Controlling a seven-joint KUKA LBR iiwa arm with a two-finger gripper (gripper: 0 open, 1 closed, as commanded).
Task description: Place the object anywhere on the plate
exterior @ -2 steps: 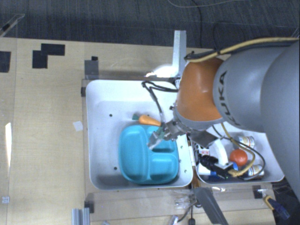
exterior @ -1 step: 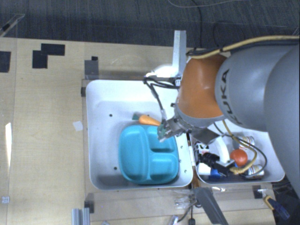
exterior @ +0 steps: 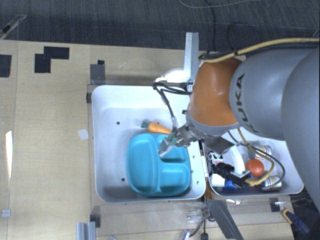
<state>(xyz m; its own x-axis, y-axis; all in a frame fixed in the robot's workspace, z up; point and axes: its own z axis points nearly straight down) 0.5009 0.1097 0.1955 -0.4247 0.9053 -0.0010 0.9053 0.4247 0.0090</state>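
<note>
From the camera view, the grey arm (exterior: 270, 89) with its orange band (exterior: 212, 96) fills the right and centre of the frame, reaching over the seam between the two white bins. The gripper (exterior: 170, 143) hangs low over the left bin (exterior: 107, 134), above the upper right part of the blue divided plate (exterior: 157, 166), which sits in the lower middle of the frame. Whether the fingers are apart, together or clamped on anything cannot be told; they are small and blurred against the plate.

An orange, carrot-like object (exterior: 159, 129), seemingly the thing to be placed, lies on the bin floor just above the plate's upper edge, beside the gripper and not on the plate. The right bin (exterior: 295, 186) in the lower right holds a clutter of items, among them a red ball (exterior: 256, 167).

The likely risks: the gripper descends onto the plate rim rather than the object, nudges the plate, or pushes the object along the bin floor, since the two lie so close together.
</note>
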